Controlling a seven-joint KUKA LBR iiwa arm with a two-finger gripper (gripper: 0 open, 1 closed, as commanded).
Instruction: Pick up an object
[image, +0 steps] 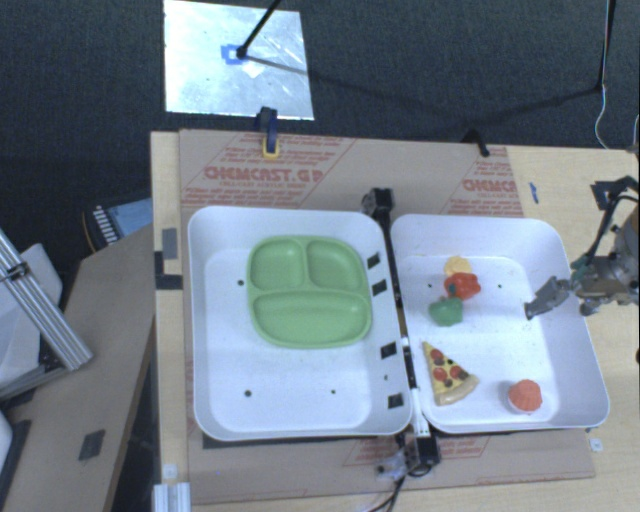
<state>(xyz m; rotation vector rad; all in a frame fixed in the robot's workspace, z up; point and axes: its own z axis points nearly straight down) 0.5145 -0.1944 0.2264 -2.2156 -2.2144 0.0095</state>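
Half the tool (545, 298) is cut off; finger state unreadable over right bin (570, 330)

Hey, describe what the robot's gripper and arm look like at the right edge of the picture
The gripper is a small grey metal piece with dark fingers, on a bulkier grey wrist. Thin dark cables loop above that wrist near the frame's edge. It is too small and blurred to make out any markings.

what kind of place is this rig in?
Likely a robotics lab test bench, not a kitchen: two white bins sit on a board with stamped lettering, the food is toys like a pizza slice, and cables run off the front edge.
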